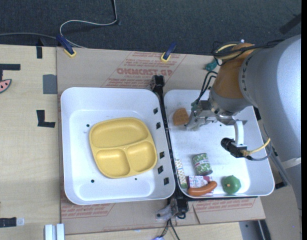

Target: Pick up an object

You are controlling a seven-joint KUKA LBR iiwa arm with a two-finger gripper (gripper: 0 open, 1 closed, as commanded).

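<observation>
Hung low over the upper part of the right bin [263, 184], right of frame centre: gripper [196, 120], just beside a small brown round object [180, 116] near the bin's upper left corner, contact impossible to judge and finger spread impossible to tell. Nothing seen lifted, so grasp and lift judged as yet to do. Lay along the bin's lower edge: green packet [201, 163], red sausage [202, 187], green ball [231, 184]; sat in the left bin [73, 134]: yellow divided tray [123, 146].
</observation>
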